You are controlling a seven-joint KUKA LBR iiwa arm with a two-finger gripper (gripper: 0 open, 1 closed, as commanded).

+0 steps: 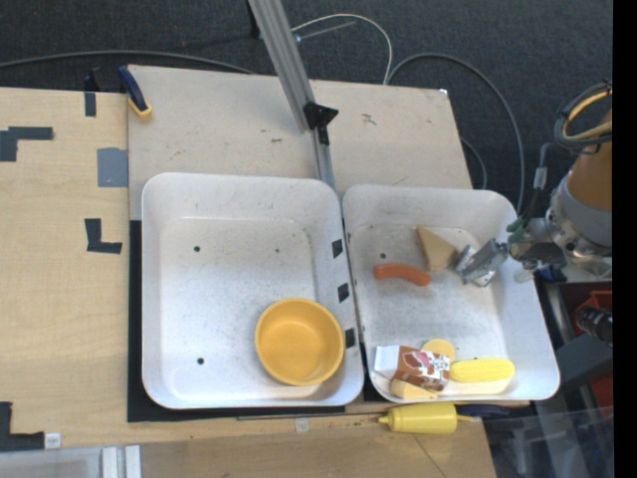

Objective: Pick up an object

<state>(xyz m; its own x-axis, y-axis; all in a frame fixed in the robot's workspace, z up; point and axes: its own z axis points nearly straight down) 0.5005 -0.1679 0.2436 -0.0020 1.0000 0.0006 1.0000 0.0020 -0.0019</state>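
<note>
Camera view: pincer (478, 264) beside wedge (441, 246).

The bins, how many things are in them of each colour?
Yellow: 3, the bowl in the left bin, and in the right bin the yellow oblong piece and a small round piece.
Orange: 1, the sausage-shaped piece.
Tan: 1, the wedge.
Brown and white: 1, the packet.
Total: 6

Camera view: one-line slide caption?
Gripper low in right bin beside tan wedge; yellow bowl in left bin.
</note>
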